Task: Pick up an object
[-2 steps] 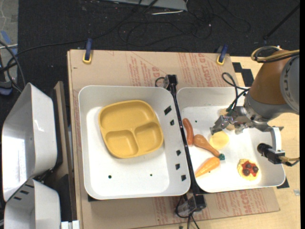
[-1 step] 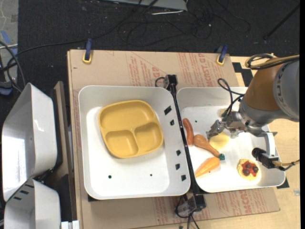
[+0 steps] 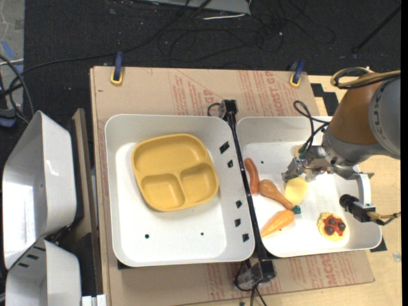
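The arm (image 3: 366,116) bends down into the right bin (image 3: 280,136); jaws (state unclear) touch the yellow piece (image 3: 295,190).

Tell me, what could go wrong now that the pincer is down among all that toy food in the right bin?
1. The pincer sits right at the pale yellow piece, which is rounded; it may slip away instead of being caught.
2. The orange drumstick-shaped piece lies against the yellow one, so it could be nudged or grabbed along with it.
3. The red sausage and carrot lie close by and might get pushed aside.
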